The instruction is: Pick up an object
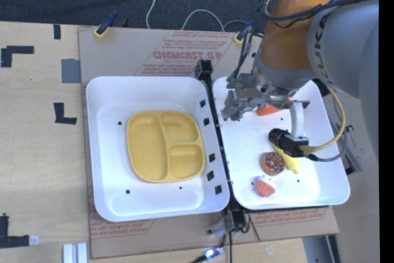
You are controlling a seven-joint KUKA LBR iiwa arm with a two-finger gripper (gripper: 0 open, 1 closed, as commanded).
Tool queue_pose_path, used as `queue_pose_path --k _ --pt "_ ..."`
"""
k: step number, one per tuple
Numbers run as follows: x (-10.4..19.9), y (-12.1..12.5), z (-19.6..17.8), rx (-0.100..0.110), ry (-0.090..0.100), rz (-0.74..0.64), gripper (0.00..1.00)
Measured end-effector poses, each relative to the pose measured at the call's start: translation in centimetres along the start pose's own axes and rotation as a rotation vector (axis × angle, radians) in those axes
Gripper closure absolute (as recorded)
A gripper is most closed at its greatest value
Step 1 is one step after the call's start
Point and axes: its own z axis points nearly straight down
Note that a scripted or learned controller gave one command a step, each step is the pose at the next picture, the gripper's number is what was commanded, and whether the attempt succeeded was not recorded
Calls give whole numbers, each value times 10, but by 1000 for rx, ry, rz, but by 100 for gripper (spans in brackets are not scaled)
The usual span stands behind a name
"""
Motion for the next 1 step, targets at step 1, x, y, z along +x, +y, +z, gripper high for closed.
queue_pose_path --k 1 --pt "55 -23 14 0 0 -1 100"
